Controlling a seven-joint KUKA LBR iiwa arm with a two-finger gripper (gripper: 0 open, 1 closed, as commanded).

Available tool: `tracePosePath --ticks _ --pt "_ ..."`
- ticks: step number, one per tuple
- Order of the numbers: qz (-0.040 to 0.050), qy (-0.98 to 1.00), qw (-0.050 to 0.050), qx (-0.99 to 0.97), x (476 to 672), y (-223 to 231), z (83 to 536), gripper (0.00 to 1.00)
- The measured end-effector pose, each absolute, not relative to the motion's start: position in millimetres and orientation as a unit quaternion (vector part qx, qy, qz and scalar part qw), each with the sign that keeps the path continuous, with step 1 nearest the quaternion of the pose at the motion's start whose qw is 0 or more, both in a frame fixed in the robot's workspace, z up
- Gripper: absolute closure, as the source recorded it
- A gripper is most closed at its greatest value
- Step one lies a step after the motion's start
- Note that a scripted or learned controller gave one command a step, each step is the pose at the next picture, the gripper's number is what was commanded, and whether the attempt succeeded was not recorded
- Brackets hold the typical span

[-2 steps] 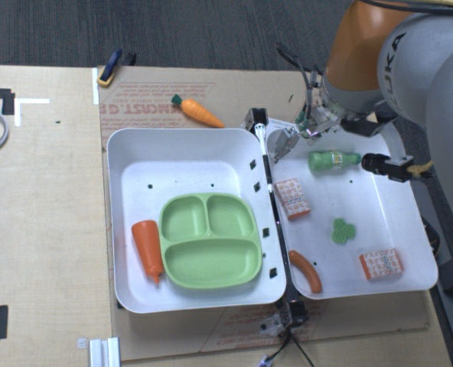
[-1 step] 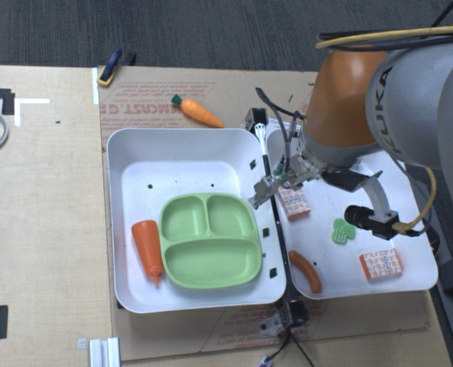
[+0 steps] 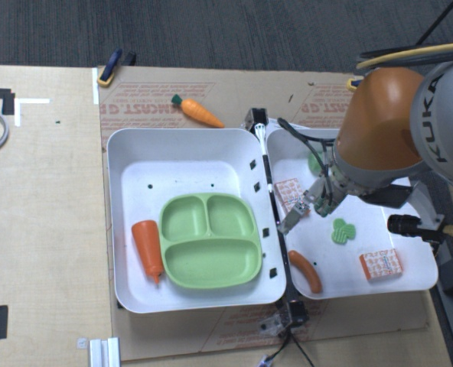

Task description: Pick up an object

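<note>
Robot arm over the right bin [image 3: 410, 281]

Closest in that bin lie a sausage [image 3: 305, 271] and a red-and-white packet [image 3: 380, 264], then a green toy [image 3: 343, 232]. The fingers [image 3: 295, 219] hang low by the bin's left wall beside another packet [image 3: 288, 193]; I cannot tell if they are open or closed.

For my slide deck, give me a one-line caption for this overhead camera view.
KUKA arm's gripper hovers low in the right bin; green divided plate fills the left.
</note>
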State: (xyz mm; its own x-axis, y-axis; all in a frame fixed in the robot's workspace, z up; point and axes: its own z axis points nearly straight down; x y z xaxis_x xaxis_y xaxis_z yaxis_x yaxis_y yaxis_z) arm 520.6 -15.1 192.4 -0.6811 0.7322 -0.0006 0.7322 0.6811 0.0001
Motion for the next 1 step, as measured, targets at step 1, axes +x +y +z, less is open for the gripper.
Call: tracePosePath --ticks 1 --pt "0.0001 0.928 0.001 0.372 587.7 15.2 192.1 0.00"
